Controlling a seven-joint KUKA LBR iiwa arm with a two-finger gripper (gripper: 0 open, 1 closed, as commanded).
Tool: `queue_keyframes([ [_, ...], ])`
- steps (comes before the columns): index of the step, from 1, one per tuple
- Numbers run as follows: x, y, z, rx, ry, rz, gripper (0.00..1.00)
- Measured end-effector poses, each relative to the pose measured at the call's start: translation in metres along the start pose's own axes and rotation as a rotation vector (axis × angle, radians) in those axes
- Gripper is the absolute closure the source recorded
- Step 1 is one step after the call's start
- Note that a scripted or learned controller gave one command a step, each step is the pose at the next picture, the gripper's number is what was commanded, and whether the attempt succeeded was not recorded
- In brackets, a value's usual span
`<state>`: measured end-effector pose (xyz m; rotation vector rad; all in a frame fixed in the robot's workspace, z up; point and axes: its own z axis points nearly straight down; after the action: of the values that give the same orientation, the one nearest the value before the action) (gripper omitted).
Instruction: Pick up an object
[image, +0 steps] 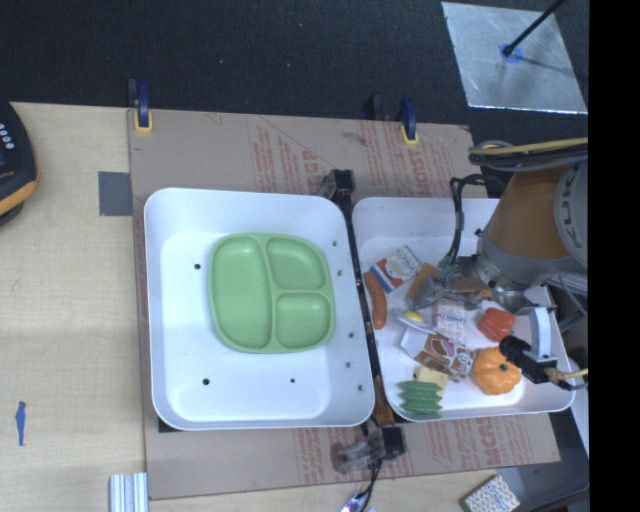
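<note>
The right white bin (372, 222) holds a heap of small toys and packets. Among them are a brown sausage (377, 299), a red-and-blue packet (400, 264), a red piece (495, 323), an orange pumpkin-like toy (496, 371), a brown patterned packet (446, 353), a yellow block (431, 377) and a green ridged piece (421, 397). My gripper (442, 286) is low in this bin, down among the packets at the middle of the heap. The grey wrist and orange band (528, 215) rise behind it to the right. What lies under the gripper is hidden.
The left white bin (165, 330) holds a light green divided plate (270, 292). A dark ridge (358, 300) separates the two bins. Cables (460, 215) run along the right bin's far side. Clamps (407, 118) hold the cardboard base at the back.
</note>
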<state>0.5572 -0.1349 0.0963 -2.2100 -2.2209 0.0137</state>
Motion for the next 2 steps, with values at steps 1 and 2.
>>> queue_keyframes([
  [1,-0.023,0.053,0.002,-0.016,-0.002,-0.002,0.00],
  [2,-0.082,0.023,-0.061,-0.015,-0.005,0.007,0.00],
])
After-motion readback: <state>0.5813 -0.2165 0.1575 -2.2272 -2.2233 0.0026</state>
